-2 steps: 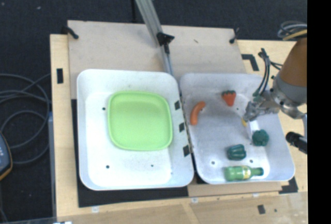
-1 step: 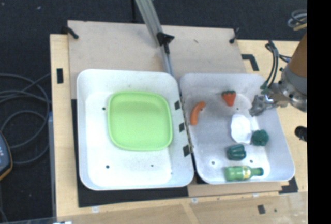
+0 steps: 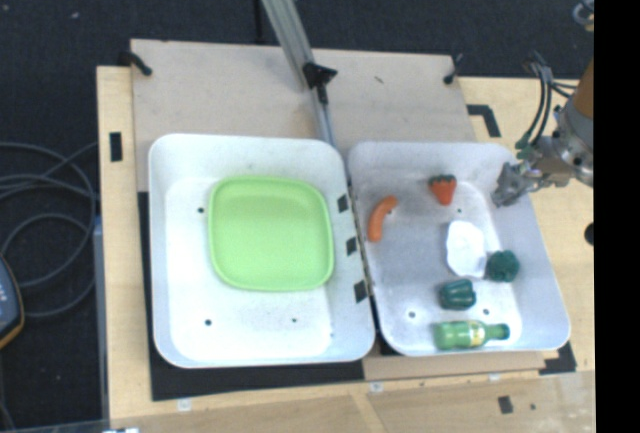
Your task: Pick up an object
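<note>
The right bin (image 3: pixel 410 171) holds several small objects: an orange curved piece (image 3: pixel 380 217), a red strawberry-like piece (image 3: pixel 443 188), a white lump (image 3: pixel 465 246), a dark green round piece (image 3: pixel 502 266), a green cup-like piece (image 3: pixel 457 295) and a green bottle (image 3: pixel 470 332) lying on its side. My gripper (image 3: pixel 510 187) hangs over the bin's right rim, to the right of the red piece and above the white lump. Nothing shows between its fingers.
The left bin (image 3: pixel 180 221) carries a light green square plate (image 3: pixel 271 232). A grey metal pole (image 3: pixel 285 11) slants up from the gap between the bins. Cables (image 3: pixel 545 101) run down the arm at the right.
</note>
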Robot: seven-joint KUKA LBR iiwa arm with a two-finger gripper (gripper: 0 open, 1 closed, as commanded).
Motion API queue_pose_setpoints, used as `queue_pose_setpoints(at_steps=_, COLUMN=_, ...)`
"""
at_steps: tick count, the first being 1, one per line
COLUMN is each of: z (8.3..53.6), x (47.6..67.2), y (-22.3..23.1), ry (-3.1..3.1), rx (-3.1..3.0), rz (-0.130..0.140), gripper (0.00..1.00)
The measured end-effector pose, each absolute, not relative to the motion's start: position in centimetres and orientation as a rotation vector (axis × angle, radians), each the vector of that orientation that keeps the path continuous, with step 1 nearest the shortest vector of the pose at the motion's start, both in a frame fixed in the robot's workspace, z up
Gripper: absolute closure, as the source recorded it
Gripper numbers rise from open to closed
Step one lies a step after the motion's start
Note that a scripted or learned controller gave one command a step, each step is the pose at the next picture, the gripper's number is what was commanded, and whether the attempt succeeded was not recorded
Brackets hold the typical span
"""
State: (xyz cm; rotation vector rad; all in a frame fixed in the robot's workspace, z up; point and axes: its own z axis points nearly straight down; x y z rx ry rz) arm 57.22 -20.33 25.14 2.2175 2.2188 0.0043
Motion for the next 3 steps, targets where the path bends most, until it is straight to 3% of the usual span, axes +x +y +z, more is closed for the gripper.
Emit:
queue_pose_setpoints(at_steps=2, z=23.4, x=56.2, y=-9.6, ry=2.226, rx=2.217, rz=0.002, gripper=1.00)
queue_pose_setpoints(at_steps=3, z=23.0, x=54.6, y=-4.0, ry=2.226, rx=2.218, rz=0.002, gripper=1.00)
